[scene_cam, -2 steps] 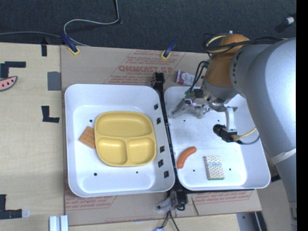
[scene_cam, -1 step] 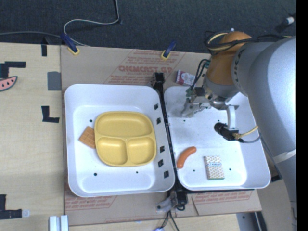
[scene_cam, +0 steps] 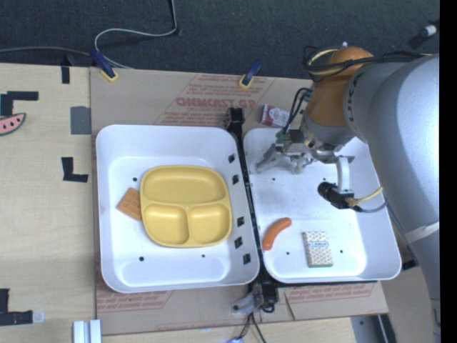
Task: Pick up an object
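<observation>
My gripper point(scene_cam: 282, 164) hangs over the upper left part of the right bin point(scene_cam: 371, 263), its fingers point(scene_cam: 266, 161) spread open with nothing between them. An orange sausage-shaped toy point(scene_cam: 276, 232) lies lower in that bin, near its left wall and well below the gripper. A small patterned box point(scene_cam: 317, 249) lies flat to the right of the sausage. In the left bin point(scene_cam: 114, 263) sits a yellow divided plate point(scene_cam: 187, 204), with a tan waffle-like piece point(scene_cam: 130, 204) tucked at its left edge.
The grey arm with its orange band point(scene_cam: 335, 95) covers the right bin's upper right corner. A black cable plug point(scene_cam: 335, 194) hangs over the bin's middle right. A small wrapper point(scene_cam: 272, 114) lies on the cardboard behind the bins. Black clips line the divider point(scene_cam: 241, 191).
</observation>
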Controlling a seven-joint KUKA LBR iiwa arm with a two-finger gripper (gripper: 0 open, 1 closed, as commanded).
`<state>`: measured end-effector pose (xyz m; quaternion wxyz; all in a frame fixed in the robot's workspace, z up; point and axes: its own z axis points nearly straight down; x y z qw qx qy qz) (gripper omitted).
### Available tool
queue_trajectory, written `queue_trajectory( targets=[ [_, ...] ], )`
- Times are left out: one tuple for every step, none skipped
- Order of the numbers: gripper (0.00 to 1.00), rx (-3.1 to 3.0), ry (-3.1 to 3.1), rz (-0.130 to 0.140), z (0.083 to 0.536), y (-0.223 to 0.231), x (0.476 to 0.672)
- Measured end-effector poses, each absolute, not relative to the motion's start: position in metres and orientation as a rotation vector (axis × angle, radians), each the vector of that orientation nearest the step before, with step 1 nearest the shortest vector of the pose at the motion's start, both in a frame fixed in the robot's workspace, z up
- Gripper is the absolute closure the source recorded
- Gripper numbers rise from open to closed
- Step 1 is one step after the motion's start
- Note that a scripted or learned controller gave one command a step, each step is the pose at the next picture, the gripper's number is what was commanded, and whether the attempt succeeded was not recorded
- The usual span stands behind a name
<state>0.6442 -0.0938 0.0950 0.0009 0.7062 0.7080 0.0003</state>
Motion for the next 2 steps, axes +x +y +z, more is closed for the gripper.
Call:
queue_trajectory(
  targets=[
    [1.0, 2.218, 2.225, 0.001, 0.1043, -0.0931, 0.6441],
    [0.0, 2.218, 2.225, 0.001, 0.1042, -0.0931, 0.644]
  ],
)
